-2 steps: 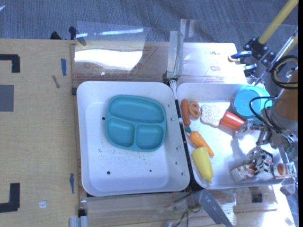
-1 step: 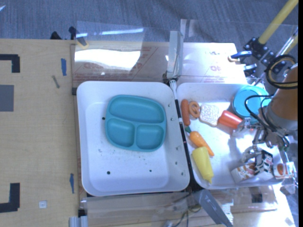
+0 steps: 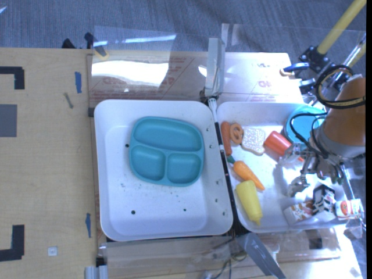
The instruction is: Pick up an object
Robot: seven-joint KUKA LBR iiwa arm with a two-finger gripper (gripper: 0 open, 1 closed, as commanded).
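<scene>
The right bin (image 3: 261, 110) holds several toy foods: an orange carrot (image 3: 248, 174), a yellow corn-like piece (image 3: 249, 199), an orange ring (image 3: 235, 132), a pale speckled cracker (image 3: 253, 139) and a red cup (image 3: 276, 143). My gripper (image 3: 302, 178) hangs over the right side of this bin, just right of the carrot and below the red cup. Nothing is clearly held in it. A small white printed carton (image 3: 299, 211) lies just below the gripper. A blue round item (image 3: 299, 125) is partly hidden behind the arm's orange band (image 3: 346, 118).
The left bin (image 3: 110, 173) carries a teal divided plate (image 3: 165, 150) in its middle. More small printed packages (image 3: 325, 199) lie at the right bin's lower right corner. A clear plastic wall (image 3: 215, 68) rises behind both bins. A wooden board (image 3: 40, 156) lies to the left.
</scene>
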